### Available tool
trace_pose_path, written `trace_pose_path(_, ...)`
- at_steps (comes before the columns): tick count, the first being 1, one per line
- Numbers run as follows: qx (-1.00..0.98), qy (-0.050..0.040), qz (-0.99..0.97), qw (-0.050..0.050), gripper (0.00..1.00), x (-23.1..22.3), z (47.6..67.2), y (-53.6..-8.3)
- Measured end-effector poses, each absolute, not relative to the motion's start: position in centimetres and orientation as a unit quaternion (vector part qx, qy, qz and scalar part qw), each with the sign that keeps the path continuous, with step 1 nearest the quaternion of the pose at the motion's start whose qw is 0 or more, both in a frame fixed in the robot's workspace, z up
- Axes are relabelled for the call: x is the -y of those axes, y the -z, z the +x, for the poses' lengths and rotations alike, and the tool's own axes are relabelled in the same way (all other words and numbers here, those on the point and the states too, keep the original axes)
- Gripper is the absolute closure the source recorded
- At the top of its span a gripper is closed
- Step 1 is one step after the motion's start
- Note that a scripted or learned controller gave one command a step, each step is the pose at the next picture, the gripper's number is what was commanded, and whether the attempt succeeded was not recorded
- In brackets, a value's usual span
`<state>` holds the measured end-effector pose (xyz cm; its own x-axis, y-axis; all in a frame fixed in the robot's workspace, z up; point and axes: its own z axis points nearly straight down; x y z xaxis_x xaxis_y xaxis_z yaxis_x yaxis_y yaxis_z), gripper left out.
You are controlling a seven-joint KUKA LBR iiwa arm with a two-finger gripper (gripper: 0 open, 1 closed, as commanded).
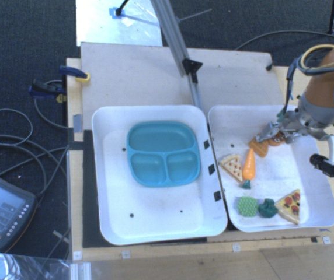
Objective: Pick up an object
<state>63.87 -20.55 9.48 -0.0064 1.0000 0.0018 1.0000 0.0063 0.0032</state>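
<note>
Grasp step: gripper [270,135] is down in the right bin [316,217] at the brown toy [261,147], about 1 o'clock of the carrot [249,165]; finger state unclear; next call is closing squarely, then lifting.

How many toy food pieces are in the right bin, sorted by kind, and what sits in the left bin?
Pizza slice toys: 2, one by the divider, one at the front right
Orange carrot toy: 1
Green leafy toys: 2, pale green, dark green
Orange-brown piece under the gripper: 1
Teal divided plate, left bin: 1
Total: 7
</note>
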Motion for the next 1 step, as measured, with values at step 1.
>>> trace_pose_path(1,-0.711,-0.0028,0.703,0.005,1.00,20.67,64.11,-11.02)
